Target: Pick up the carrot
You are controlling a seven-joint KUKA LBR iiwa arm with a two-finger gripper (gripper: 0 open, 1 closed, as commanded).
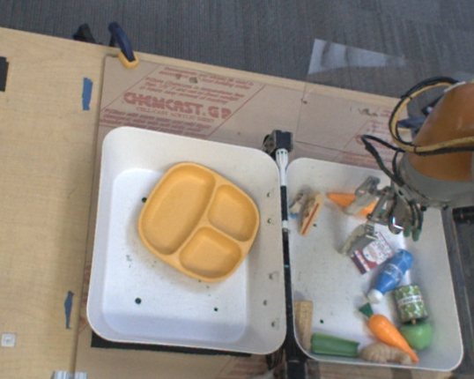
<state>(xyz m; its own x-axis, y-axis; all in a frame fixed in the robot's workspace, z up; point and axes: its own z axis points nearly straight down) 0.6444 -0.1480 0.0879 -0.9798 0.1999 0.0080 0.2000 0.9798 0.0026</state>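
Camera view: grey carpet behind a plywood bench [18, 221], with cardboard under two white bins. You have the left bin [107, 280] holding a yellow divided plate [199, 221]. The right bin [450, 307] holds the clutter: a clothes peg [307, 211] near the divider, a small packet [374, 251], a blue bottle [391, 273], a green jar [411, 303], a green marker [335, 344] along the front wall.

Carrot [393, 333]: front right corner of the right bin, lying flat and slanted, orange body with a green top pointing toward the bottle. It touches or nearly touches a beige piece [382, 353] below it and sits just beside the jar. A second small orange piece [341, 199] lies near the back wall; do not confuse the two.

Gripper [381, 218]: low over the back of the right bin, near the small orange piece, well apart from the carrot. You cannot tell from here whether it is open or closed; nothing visibly held.

Handling, judged: toy carrot, light, stiff, smooth and tapered, so likely to squirt out. Take it across the thick middle, jaws crosswise to its length
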